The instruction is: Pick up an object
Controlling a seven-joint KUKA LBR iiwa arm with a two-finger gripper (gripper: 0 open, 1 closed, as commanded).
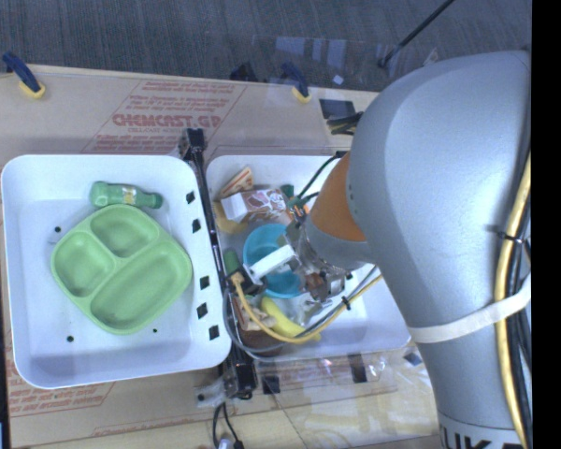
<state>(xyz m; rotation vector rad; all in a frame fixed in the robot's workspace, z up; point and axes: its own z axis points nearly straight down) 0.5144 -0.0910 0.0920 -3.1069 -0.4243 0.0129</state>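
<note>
Clutter fills the right bin (379,321), and the gripper (310,271) sits low over the middle of it, right beside a blue cup (266,251); honestly can't tell how the tool is set or whether it has anything, the wrist hides that part. The cup looks like light hard plastic, stiff but slick, so I'd guess pinching the rim wall works better than squeezing the round outside. A yellow banana (282,323) lies just below it, probably a light toy, easy to grab across its narrow middle. The left bin (19,279) holds a green divided plate (122,267) and a green bottle (123,195), well apart from the arm.
</note>
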